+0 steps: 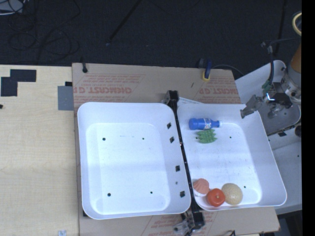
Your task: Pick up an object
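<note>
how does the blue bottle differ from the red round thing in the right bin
The blue bottle is long and lies on its side near the far wall; the red ball is round and sits at the near edge. The bottle touches a green item; the ball sits between two pale objects. Both share the right bin.

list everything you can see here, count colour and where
bins: 2, white, side by side on the bench
bottle: 1, blue, lying in the right bin near its far edge
leafy item: 1, green, just in front of the bottle
shell-like item: 1, pink-orange, right bin's near corner
round item: 1, red-orange, beside it
ball: 1, beige, right of the red one
gripper: 1, grey, beyond the right bin's far right corner
</note>
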### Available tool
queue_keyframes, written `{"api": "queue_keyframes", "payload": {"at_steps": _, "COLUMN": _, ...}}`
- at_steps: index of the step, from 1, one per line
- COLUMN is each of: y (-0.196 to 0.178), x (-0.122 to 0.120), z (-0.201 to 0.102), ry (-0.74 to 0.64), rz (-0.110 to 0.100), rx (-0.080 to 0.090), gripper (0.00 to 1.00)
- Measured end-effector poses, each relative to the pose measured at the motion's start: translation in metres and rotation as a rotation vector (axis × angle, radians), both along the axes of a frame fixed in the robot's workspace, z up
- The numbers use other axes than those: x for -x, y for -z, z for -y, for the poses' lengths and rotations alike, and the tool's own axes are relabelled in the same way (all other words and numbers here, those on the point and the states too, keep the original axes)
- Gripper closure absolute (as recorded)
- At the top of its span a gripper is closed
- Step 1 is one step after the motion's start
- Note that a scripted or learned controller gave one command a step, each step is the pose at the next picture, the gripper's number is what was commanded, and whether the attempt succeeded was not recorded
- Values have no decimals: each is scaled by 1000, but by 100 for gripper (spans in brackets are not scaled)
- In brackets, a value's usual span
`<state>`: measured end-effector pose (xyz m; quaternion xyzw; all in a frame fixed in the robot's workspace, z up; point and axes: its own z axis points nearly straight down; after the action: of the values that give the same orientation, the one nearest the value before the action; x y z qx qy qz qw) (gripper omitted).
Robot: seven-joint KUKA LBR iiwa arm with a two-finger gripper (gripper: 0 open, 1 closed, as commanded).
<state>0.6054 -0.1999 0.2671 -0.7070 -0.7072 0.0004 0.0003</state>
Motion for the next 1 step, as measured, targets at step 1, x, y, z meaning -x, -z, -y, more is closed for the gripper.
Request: {"api": "queue_keyframes", "payload": {"at_steps": 1, "y": -118, "x": 38, "z": 7, "ry": 3, "rz": 11, "rx": 4, "gripper": 0}}
